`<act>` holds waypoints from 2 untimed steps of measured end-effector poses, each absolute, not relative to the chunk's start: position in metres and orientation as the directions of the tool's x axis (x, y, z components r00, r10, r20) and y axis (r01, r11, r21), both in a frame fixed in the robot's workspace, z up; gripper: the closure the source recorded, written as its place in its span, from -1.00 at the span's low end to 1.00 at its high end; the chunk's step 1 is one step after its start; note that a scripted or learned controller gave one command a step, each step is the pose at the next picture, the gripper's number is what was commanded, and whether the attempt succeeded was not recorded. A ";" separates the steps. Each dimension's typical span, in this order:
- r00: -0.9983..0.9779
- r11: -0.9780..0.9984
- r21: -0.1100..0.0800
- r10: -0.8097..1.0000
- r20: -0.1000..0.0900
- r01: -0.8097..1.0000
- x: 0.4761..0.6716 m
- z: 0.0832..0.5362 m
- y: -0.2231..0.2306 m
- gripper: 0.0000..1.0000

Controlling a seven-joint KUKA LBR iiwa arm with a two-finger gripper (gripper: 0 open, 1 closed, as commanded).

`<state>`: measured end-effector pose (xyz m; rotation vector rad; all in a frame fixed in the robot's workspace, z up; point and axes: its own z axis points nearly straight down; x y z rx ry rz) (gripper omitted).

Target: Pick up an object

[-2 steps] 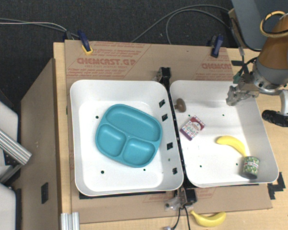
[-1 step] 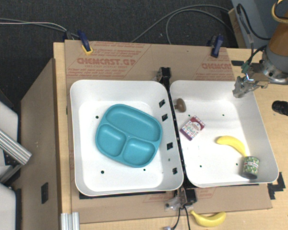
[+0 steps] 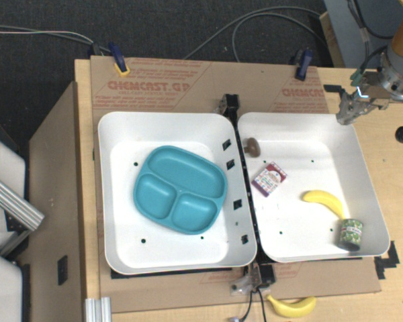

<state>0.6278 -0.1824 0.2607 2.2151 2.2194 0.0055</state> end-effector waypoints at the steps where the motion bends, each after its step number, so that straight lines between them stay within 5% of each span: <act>1: -0.006 0.006 -0.001 1.000 0.003 1.000 0.620 0.266 -0.124 1.00; 2: -0.006 0.006 -0.001 1.000 0.002 1.000 0.618 0.267 -0.074 1.00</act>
